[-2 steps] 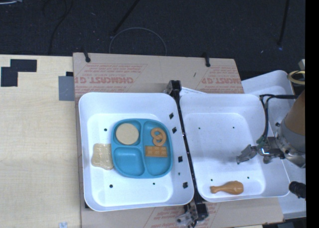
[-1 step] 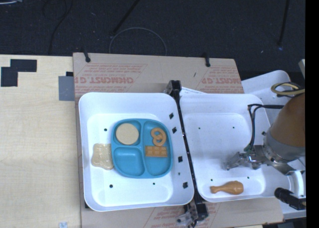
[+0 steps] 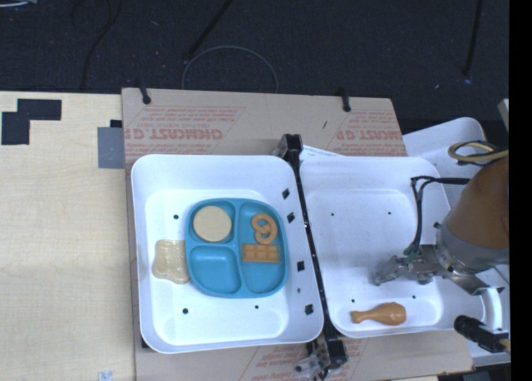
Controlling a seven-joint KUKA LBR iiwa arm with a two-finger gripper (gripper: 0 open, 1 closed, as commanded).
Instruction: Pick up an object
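At the right of the scene the arm (image 3: 486, 213) is seen as a rounded body, orange-brown above and grey below, where a paler grey ring is formed at the wrist. A thin black cable (image 3: 418, 205) is run along its left side. The gripper (image 3: 387, 274) is built of dull grey metal, with angular links and slender fingers. A white bracket with a black end piece is mounted near the wrist.

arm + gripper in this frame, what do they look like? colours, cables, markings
The arm enters from the right: an orange band above a rounded grey wrist section. The gripper is bare grey metal, angular and slim. A thin black cable loops along the wrist. No markings legible.
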